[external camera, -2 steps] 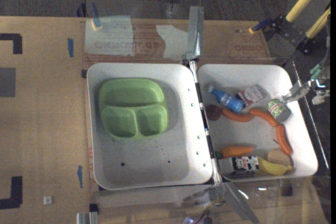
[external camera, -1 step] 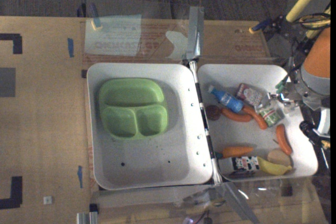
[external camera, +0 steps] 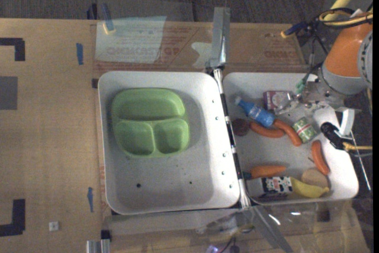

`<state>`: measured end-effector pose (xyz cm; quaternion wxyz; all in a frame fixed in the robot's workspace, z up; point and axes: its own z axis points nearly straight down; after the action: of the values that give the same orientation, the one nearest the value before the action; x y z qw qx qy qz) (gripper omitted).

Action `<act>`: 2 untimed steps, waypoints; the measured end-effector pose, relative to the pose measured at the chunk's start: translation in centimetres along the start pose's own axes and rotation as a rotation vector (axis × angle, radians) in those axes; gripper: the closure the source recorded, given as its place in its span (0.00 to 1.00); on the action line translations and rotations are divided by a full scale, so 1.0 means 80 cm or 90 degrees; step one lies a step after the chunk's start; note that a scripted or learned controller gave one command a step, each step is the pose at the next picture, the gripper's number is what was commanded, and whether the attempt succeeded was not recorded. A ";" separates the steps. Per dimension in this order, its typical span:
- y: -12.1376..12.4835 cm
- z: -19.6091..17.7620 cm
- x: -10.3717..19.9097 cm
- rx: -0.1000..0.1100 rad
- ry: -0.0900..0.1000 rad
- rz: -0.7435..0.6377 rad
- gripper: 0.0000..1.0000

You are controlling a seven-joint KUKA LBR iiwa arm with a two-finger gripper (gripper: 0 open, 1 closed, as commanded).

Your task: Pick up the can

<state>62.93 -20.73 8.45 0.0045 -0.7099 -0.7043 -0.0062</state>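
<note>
The can (external camera: 304,129) is small, with a green and white label, and lies tilted in the right bin (external camera: 350,186) towards its right side. My gripper (external camera: 294,103) hangs over the upper part of that bin, up and to the left of the can and just right of a maroon carton (external camera: 273,98). The grey arm with its orange band (external camera: 348,59) comes in from the upper right. Nothing shows in the gripper's grasp.
Around the can lie a blue bottle (external camera: 256,112), orange sausages (external camera: 267,130) (external camera: 320,156), a carrot (external camera: 267,170), a banana (external camera: 311,189) and a dark box (external camera: 277,185). A green divided plate (external camera: 151,121) sits in the left bin (external camera: 172,192).
</note>
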 end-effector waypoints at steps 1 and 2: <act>0.000 -0.009 -0.004 0.001 -0.006 0.000 1.00; 0.000 -0.009 0.000 0.002 -0.002 -0.002 0.00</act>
<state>62.96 -20.78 9.14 0.0043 -0.7089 -0.7053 -0.0039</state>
